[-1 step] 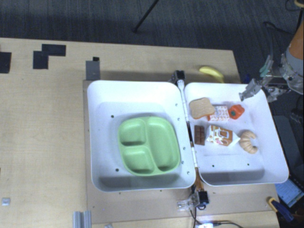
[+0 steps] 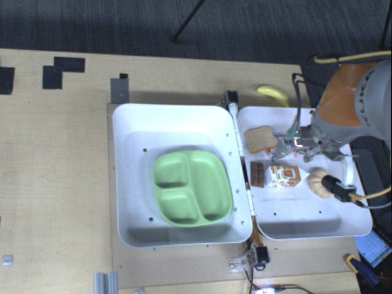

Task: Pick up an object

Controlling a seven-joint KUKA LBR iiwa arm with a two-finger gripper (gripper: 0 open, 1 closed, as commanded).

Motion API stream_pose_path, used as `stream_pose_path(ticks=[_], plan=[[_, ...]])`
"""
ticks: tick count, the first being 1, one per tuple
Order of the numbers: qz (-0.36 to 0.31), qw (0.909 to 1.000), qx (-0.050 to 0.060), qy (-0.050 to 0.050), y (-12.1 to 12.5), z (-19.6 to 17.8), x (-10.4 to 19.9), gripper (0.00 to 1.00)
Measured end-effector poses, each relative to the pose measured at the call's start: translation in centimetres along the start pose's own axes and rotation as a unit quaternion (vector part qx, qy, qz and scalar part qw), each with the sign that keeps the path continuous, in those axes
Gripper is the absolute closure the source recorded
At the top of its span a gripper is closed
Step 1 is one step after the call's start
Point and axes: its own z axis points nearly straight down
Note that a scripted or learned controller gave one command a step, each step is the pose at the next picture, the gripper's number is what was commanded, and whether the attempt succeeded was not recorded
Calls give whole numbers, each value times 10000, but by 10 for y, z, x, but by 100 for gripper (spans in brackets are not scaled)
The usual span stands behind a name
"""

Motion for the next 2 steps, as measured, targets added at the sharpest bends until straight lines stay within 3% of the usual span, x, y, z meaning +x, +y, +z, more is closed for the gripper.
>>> stream_pose_path(ticks=[1, 2], plan=[[2, 10000, -33, -4, 25, 23, 33, 0], [-5, 10000, -56, -6, 27, 11, 33, 100]])
